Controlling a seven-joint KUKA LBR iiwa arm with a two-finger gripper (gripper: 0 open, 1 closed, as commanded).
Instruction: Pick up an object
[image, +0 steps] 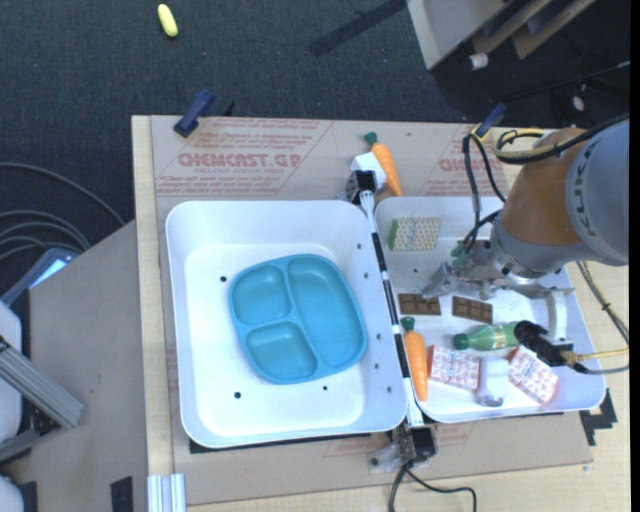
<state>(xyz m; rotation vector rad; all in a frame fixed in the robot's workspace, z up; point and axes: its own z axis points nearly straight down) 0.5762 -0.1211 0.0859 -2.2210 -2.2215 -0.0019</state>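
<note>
while the claw hovers, a smooth blue three-part plate lies flat.

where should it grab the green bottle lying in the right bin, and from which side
Take the green plastic bottle round the middle of its body, coming straight down from above. It lies on its side, long axis left to right in the view, so close across its narrow width. A brown rectangular bar lies just beyond it and a red-and-white packet just nearer, leaving little room.
</note>
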